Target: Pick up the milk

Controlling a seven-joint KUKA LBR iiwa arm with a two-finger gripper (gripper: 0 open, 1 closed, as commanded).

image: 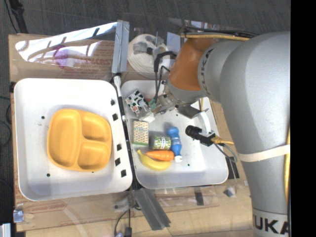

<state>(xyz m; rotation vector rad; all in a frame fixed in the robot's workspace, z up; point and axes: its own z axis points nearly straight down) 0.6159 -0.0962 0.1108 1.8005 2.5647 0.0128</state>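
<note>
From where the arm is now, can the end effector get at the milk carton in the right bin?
Probably yes. The end effector hangs at the right bin's far-left corner, right beside the milk carton. The cracker box and other items lie nearer the camera, apart from the carton, so its top looks unobstructed.

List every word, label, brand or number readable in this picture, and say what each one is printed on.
"UKA": large dark letters on the grey arm at bottom right, cut off by the frame edge.
Black-and-white patterned carton in the right bin: print too small to read.
Green can: label blurred, unreadable.
Tan box: pattern only, no legible text.
Cardboard behind the left bin: faint reddish print, blurred.
</note>
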